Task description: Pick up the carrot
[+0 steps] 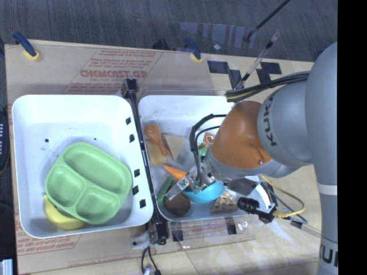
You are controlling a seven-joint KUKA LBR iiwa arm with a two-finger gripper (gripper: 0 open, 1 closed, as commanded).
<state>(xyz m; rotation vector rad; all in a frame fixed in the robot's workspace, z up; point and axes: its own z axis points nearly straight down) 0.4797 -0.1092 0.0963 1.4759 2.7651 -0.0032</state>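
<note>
Camera view, looking down at a slant, showed the grey arm with its orange wrist band point(243, 136) reaching into the right-hand shallow white bin point(172, 105), its two-finger gripper point(192, 182) low among the clutter there. The small orange carrot point(175, 171) lay near the middle of that bin, just left of the gripper and apparently touching or nearly touching the fingertips. How the jaws stood could not be told; the wrist hid most of them, and nothing could be seen clamped between them.

By my judgement the step in hand was the final approach or the closing on the carrot, with the lift not yet made. The next move would call for the fingers to straddle the carrot across its narrow width, clear of its neighbours, and then to rise straight.

That bin was crowded: a tan, bread-like piece point(156, 139) sat above the carrot, a round dark brown object point(178, 205) below it, a bright blue bowl-shaped item point(205, 192) under the gripper, and a slim green piece point(166, 189) beside the brown one. The left-hand white bin point(34, 113) held a pale green plastic divided plate point(89, 181) resting over a yellow object point(60, 217) at its lower corner.
</note>
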